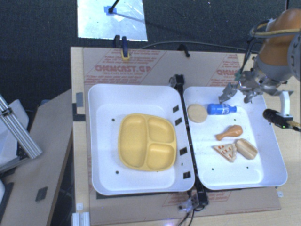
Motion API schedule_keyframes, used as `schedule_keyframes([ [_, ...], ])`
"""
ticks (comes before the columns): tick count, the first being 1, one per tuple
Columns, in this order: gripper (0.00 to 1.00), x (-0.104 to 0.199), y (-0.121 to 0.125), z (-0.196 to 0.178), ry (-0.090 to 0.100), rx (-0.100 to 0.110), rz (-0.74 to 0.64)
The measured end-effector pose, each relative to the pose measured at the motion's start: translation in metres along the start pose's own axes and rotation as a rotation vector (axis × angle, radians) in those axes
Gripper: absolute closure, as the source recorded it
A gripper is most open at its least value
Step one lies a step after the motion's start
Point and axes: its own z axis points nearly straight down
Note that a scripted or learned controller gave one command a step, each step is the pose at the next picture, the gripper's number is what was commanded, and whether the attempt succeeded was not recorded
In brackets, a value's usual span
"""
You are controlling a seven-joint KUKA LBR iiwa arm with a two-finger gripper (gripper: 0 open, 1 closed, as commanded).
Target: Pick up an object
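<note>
Grey arm with its orange band [282, 20] is cut off by the frame's right edge, so the upper part can't be seen. Its gripper [238, 92] hangs spread wide with nothing between the fingers, just above the blue bottle [222, 109] lying on its side near the back of the right bin [268, 173]. Beside the bottle sits a round tan cookie [197, 113]; drumstick [230, 132], pizza slice [225, 151] and bread roll [246, 149] cluster nearer the front — bare floor below them. Left bin [101, 140] holds a yellow divided plate [146, 141].
</note>
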Motion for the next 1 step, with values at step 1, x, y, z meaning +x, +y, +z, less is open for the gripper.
schedule_keyframes([
  [1,0.0,0.0003,0.0028,-0.0078,-0.002,-0.013,-0.002],
])
